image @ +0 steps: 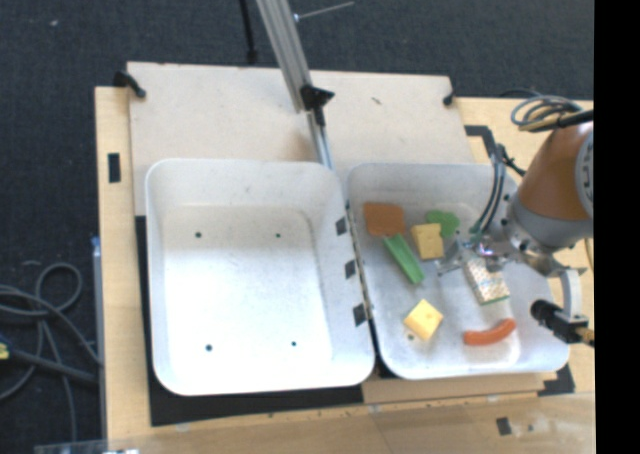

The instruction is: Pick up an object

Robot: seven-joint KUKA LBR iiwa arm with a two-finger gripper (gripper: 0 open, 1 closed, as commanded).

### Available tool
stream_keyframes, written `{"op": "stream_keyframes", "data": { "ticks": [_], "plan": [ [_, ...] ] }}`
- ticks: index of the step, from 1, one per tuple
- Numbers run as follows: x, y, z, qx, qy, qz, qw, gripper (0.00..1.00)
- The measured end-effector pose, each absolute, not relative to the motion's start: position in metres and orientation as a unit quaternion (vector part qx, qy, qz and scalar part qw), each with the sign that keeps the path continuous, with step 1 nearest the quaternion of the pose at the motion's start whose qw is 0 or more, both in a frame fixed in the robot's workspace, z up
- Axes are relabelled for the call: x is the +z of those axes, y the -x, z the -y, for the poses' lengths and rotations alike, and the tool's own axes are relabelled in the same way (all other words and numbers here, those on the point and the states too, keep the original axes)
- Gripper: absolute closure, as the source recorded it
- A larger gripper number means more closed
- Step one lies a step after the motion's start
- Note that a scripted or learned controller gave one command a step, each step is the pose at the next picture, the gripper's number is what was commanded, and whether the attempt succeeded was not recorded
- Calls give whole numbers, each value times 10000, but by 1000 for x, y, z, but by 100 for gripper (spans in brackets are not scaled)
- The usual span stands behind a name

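Speckled block (487,283) lies in the right bin (400,367), just under the gripper (478,260); whether it is grasped, I cannot tell. Better to come straight down, clear of the red piece (489,334).

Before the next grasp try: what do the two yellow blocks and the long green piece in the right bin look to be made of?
Yellow block near the front and yellow block further back: matte, soft-edged, evenly coloured, so probably foam or sponge, though matte plastic is possible. Long green piece: flat, solid colour, no glare, likely foam or plastic. Right bin: white, smooth, rounded rim, apparently moulded plastic. The image is too coarse to be sure.
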State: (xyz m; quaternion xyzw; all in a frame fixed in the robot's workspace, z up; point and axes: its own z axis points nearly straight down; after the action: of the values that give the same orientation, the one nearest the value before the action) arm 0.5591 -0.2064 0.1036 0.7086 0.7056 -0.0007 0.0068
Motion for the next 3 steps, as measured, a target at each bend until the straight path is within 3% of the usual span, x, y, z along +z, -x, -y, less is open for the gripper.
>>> {"op": "stream_keyframes", "data": {
  "ticks": [1,2,3],
  "plan": [
    [118,-561,207,22,-7102,-7040,87,100],
    [167,-556,214,15,-7080,-7062,29,100],
    [216,-554,207,21,-7054,-7088,34,100]
  ]
}}
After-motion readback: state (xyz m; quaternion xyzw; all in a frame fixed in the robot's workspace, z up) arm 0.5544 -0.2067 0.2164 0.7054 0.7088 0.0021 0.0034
